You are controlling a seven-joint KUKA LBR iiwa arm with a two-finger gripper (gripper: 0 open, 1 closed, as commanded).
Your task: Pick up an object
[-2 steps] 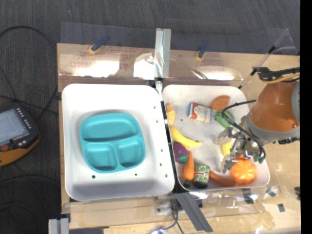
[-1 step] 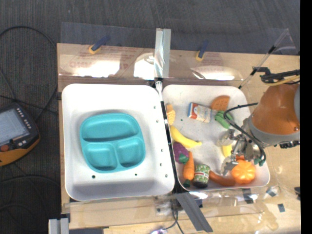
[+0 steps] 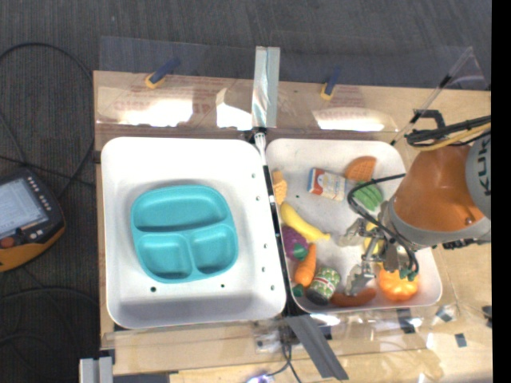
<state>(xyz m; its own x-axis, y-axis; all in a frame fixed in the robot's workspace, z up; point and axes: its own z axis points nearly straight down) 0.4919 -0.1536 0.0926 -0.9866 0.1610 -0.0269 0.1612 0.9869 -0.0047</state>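
Bright overhead light; glare on clear rear panel [image 3: 160, 112]; slightly soft focus.

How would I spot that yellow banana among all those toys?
Look in the right bin, the crowded one. Along its left side, beside the divider, the toy banana lies slanting, just above a purple toy and a carrot. It is the one long, curved, plain yellow piece there.

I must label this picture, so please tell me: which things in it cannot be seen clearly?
- Camera view: claw too small and cluttered to judge.
- Green object partly hidden by the arm.
- Label on small carton too small to read.
- Can label blurred.
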